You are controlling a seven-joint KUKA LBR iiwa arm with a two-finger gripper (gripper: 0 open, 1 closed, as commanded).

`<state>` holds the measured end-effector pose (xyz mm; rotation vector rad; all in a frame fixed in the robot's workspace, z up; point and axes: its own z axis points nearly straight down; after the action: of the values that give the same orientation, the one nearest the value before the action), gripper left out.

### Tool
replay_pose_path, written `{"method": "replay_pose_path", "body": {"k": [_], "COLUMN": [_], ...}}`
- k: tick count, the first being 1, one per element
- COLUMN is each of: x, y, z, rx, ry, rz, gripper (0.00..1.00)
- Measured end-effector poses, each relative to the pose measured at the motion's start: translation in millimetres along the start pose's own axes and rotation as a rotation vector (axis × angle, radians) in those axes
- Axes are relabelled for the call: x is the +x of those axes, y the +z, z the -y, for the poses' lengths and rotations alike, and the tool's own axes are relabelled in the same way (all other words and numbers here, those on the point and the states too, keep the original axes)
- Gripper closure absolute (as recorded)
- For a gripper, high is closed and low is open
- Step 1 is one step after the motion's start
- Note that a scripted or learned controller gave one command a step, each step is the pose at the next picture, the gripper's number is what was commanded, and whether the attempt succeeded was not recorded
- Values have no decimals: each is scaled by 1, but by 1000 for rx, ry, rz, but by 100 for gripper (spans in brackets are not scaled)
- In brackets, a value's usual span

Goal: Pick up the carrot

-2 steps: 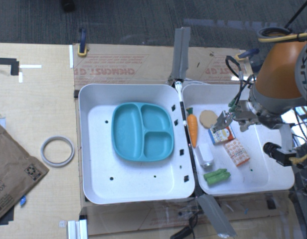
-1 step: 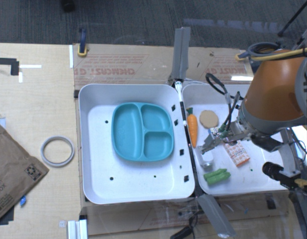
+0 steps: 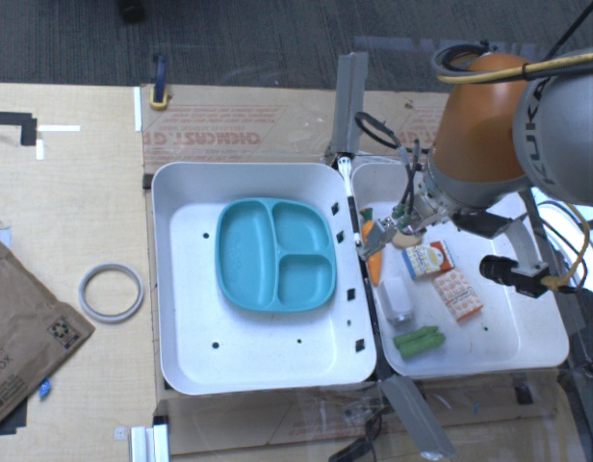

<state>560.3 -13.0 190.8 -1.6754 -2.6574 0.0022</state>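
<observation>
The orange carrot lies along the left wall of the right bin, close to the divider between the bins. My gripper reaches down from the orange-banded wrist and sits right over the carrot's upper part, hiding some of it. A small orange piece shows just above the gripper tip. Whether the carrot is gripped cannot be made out from this angle.
The right bin also holds a red-and-white packet, a second packet, a pale bottle and a green vegetable. A teal divided plate lies in the left bin. A tape ring and cardboard box lie further left.
</observation>
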Motion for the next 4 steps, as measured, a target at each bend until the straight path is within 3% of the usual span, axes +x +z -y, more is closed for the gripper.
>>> {"method": "replay_pose_path", "body": {"k": [1,2,3,4], "x": [54,0,-30,-17], "y": [0,0,-1,-1], "z": [66,-5,-96,-74], "rx": [1,0,-3,-2], "ry": [-75,-97,-374,-362], "rz": [-1,-1,3,1], "gripper": [0,0,0,0]}}
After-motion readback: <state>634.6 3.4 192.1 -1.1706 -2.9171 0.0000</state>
